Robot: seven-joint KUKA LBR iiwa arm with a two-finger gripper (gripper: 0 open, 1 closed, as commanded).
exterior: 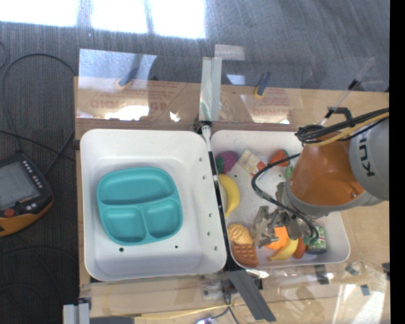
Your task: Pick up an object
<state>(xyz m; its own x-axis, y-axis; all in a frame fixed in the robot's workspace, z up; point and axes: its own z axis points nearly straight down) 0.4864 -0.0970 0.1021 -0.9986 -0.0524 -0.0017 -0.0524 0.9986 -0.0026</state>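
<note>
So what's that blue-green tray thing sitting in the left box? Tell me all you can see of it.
The teal tray is a divided plate, smooth and plastic-looking, with rounded corners. It has three compartments: one long section across the far side and two smaller ones nearer the camera. It lies flat, turned slightly askew, on the floor of the left white bin, roughly in the middle. Nothing sits in it, and nothing touches it but the bin beneath.

Dark ribbed carpet (38, 95) covers the floor, with bright window light (145, 16) spilling across its far edge. A wooden bench (370, 114) sits on it, and black cables (25, 69) loop beside a handheld control pendant (19, 190) at the left.
</note>
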